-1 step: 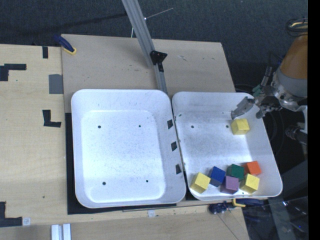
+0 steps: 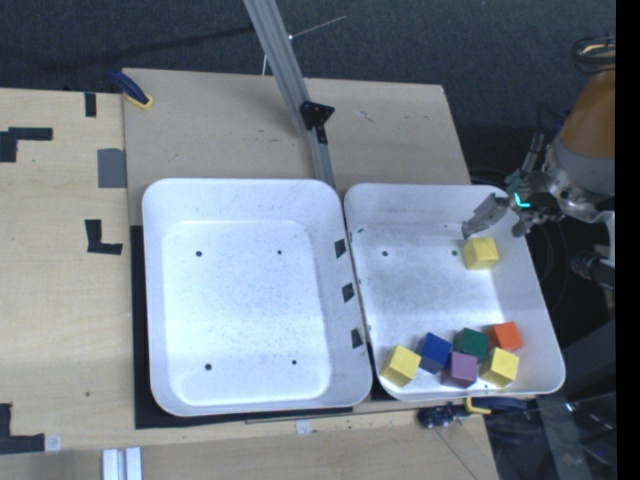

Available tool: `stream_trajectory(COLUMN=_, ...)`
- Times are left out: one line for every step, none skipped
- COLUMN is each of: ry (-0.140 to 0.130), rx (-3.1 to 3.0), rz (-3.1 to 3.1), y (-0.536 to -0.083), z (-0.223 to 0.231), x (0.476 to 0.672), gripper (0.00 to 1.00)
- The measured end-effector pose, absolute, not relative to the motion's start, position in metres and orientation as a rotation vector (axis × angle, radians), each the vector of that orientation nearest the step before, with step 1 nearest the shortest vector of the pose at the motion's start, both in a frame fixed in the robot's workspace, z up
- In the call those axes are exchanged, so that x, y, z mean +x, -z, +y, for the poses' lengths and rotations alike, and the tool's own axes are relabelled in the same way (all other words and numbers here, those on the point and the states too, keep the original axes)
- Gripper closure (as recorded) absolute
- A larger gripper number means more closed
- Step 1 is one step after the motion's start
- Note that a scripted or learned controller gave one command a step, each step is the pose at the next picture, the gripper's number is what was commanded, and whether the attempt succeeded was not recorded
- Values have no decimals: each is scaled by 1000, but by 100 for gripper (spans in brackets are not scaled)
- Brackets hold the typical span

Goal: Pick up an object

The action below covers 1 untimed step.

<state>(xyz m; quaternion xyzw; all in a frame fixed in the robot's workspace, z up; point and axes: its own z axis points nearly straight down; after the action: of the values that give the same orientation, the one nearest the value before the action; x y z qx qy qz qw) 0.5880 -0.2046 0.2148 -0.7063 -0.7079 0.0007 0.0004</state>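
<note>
A yellow cube (image 2: 481, 253) lies alone in the upper right part of the right bin (image 2: 410, 268). My gripper (image 2: 501, 224) hovers just above and behind it, near the bin's far right rim. It is open, its two fingers spread apart with nothing between them. Along the bin's near edge sits a cluster of cubes: yellow (image 2: 402, 364), blue (image 2: 435, 351), green (image 2: 471, 343), purple (image 2: 463, 367), orange (image 2: 507, 336) and another yellow (image 2: 503, 366).
The left bin (image 2: 240, 298) stands beside the right one, their rims touching. A slanted metal pole (image 2: 285, 53) rises behind the bins. The arm's orange band (image 2: 598, 108) is at the right edge.
</note>
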Motion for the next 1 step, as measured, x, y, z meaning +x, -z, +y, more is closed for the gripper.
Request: stream_trajectory(ry=-7, rx=-2214, rz=-2221, y=-154, z=-196, x=590, gripper=0)
